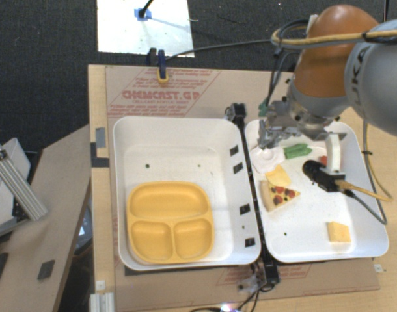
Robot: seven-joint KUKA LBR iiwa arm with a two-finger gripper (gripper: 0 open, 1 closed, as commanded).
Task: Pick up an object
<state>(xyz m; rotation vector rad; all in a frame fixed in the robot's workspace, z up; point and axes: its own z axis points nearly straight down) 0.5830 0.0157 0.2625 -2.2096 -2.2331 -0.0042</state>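
My gripper (pixel 269 140) hangs low over the far left corner of the right bin (pixel 355 242). Just below it lies a small pale round object (pixel 269 156), and I cannot tell whether the gripper touches it. A green piece (pixel 296 151) lies just to the gripper's right. Nearer the front, a pizza slice (pixel 278 190) with red toppings rests by the bin's left wall. A yellow block (pixel 339 232) sits near the front right corner. A small red thing (pixel 323 160) peeks out beside the green piece.
The left bin (pixel 146 145) holds a yellow divided tray (pixel 172 221) in its front half. A ridge with black clips (pixel 245 174) separates the two bins. The arm's grey and orange body (pixel 335 51) looms over the right bin's far side.
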